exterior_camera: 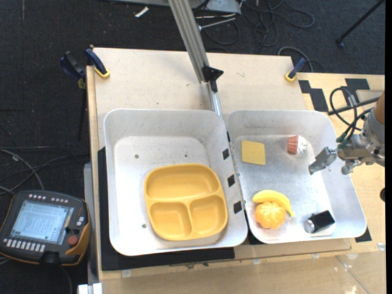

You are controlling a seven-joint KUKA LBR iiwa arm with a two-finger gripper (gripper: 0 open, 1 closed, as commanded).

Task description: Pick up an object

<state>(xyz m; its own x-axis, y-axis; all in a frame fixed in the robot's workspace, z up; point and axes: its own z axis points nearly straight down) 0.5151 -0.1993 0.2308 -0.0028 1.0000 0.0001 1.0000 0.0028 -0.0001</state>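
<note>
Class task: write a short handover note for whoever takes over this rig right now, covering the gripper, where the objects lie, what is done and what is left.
Gripper: open, holding nothing, at the right side of the right bin.
Right bin: yellow square piece near the divider; small pink-and-white object at the back; banana touching the orange at the front; black cylinder at the front right.
Left bin: yellow divided tray.
Done: nothing picked.
Left: choose an object, descend, close on it, lift.
</note>
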